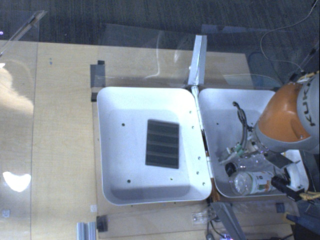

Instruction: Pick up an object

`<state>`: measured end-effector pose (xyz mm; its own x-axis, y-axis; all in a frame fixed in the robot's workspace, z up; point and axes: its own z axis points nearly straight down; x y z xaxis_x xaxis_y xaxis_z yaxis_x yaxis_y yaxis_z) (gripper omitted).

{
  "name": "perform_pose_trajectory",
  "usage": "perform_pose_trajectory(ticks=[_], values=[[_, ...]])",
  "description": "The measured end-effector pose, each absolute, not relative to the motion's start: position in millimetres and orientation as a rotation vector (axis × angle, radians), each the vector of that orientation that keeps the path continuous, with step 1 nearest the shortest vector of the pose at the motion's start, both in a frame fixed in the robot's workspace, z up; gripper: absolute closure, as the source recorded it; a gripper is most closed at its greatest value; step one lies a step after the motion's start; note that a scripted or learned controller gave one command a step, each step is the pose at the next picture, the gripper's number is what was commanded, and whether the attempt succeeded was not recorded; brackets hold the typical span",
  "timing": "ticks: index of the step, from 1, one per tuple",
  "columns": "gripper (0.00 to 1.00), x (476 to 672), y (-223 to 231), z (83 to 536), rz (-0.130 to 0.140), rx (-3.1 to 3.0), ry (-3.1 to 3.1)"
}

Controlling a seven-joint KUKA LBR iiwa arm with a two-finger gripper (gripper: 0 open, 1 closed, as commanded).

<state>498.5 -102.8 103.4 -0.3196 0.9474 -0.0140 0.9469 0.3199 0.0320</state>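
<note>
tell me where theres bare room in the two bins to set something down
The left bin is bare all around the dark ridged block at its middle. The right bin is bare only along its far side; its near half is crowded by the gripper and a clear bottle.

- Two white bins side by side on the wooden worktop (pixel 60 149); landmark = the divider rail (pixel 197 66) running up from where they meet.
- Left bin (pixel 112 134), left of the rail: one dark ribbed rectangular pad (pixel 162 144) lying flat near its middle.
- Right bin (pixel 220 109), right of the rail: arm (pixel 287 116) with orange band comes in from the right, over the bin's lower half.
- Gripper (pixel 239 154) low in the right bin, among cables; jaws too cluttered to read.
- Clear plastic bottle (pixel 248 182) on its side just below the gripper, near the front wall.
</note>
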Motion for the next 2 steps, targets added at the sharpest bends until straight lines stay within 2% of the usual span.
perform_pose_trajectory(ticks=[1, 2], values=[[0.00, 505.2, -96, 91, 0.013, 1.914, 2.473], [0.00, 551.1, -91, 90, 0.014, 2.181, 2.244]])
